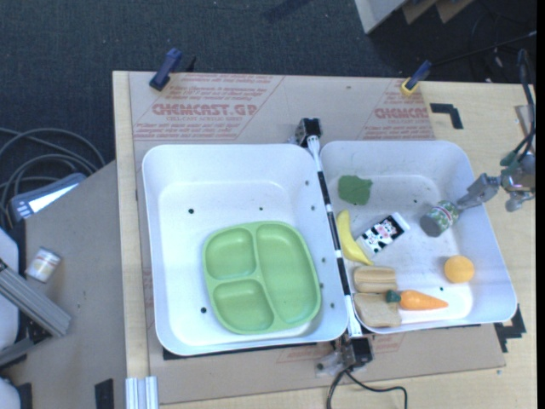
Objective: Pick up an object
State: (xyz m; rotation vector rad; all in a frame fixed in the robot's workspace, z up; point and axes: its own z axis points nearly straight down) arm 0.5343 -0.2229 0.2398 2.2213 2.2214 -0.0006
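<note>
Camera view is showing the pincer reaching into the right bin from the right; whether it is gripping anything I cannot tell. An orange ball is lying just below it, a black-and-white block to its left, long axis slanting. Also sitting there: one banana, one carrot, one green lump. One green tray is occupying the left bin.

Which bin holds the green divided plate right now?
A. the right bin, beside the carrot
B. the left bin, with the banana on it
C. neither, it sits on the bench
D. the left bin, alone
D: the green divided plate lies flat in the left bin, with nothing on it or beside it.
</note>
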